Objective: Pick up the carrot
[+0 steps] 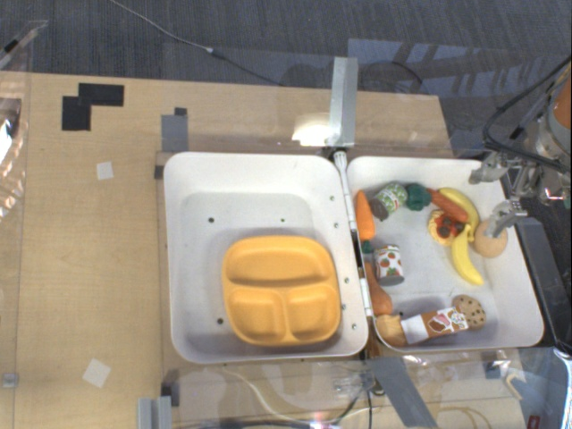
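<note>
Poised over the right bin's (527, 315) three o'clock rim, the gripper (517, 190) is seen with its metal fingers (509, 211) parted a little and nothing held between them; a round tan piece (490, 239) lies just below the lower finger, at about six o'clock from it. The carrot (365, 216) is found against the right bin's nine o'clock wall, lying roughly upright along the divider, well apart from the gripper. At two o'clock from the carrot a small jar with a green lid (390, 199) is tilted, with a dark green vegetable (416, 196) just beside it. At six o'clock from the carrot a small can (389, 264) is placed, and below that a brown piece (382, 300) rests by the divider. A banana (465, 262) is laid near the bin's three o'clock side, with another yellow fruit (459, 202) above it. A bottle (433, 323) and a cookie (468, 311) are set along the six o'clock edge. The left bin (192, 195) is occupied by a yellow divided plate (281, 289), positioned toward its five o'clock corner.
</note>
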Controlling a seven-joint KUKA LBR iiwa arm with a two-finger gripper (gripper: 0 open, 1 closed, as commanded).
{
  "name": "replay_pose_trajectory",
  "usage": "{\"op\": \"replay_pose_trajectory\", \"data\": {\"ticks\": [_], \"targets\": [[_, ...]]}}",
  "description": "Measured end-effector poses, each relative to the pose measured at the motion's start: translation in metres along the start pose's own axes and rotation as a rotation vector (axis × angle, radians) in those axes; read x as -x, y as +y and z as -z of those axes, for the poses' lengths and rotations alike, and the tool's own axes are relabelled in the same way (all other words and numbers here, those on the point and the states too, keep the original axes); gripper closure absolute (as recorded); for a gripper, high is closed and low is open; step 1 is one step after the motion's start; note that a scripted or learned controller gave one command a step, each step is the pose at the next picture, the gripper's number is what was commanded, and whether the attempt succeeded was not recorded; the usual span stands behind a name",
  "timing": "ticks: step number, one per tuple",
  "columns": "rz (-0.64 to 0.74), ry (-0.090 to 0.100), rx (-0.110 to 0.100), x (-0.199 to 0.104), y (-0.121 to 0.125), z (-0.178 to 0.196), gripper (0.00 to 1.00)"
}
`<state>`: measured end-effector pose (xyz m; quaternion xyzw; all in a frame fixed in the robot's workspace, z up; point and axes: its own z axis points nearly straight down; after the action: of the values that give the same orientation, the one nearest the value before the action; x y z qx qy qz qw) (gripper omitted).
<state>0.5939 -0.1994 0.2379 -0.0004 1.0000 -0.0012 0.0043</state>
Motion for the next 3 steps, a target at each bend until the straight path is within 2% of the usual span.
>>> {"op": "replay_pose_trajectory", "data": {"ticks": [1,3], "targets": [[0.252,0.005,0.003,-0.0698,-0.006,-0.0992,0.0],[0.254,0.002,0.002,-0.0687,-0.0054,-0.0977,0.0]]}}
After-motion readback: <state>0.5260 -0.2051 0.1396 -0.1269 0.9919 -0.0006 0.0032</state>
